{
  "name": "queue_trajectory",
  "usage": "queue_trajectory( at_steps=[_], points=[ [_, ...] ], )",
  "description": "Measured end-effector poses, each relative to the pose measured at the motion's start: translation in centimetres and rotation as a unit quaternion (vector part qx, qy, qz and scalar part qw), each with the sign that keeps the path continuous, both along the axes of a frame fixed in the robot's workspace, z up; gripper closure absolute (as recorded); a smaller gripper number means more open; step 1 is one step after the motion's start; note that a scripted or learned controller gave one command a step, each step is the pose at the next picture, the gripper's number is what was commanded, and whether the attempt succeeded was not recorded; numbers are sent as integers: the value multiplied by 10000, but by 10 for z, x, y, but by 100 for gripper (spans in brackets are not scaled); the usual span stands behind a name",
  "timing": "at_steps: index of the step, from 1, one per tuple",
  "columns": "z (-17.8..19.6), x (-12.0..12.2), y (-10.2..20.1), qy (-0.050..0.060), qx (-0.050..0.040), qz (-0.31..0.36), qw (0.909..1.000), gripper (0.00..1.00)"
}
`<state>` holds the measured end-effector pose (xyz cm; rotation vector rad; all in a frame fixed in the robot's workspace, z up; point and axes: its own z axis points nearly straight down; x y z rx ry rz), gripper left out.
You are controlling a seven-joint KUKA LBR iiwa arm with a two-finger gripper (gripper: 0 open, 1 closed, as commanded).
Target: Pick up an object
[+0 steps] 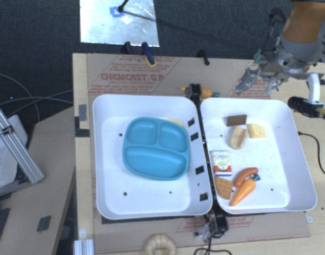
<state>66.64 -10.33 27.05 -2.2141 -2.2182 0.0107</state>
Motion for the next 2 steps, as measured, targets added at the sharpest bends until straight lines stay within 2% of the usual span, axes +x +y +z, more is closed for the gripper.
queue_trajectory(
  at_steps=[1, 2],
  points=[
    [8, 2, 0, -60, -5, 7, 10000, 0],
    [-47, -3, -8, -50, -6, -3, 10000, 0]
  ],
)
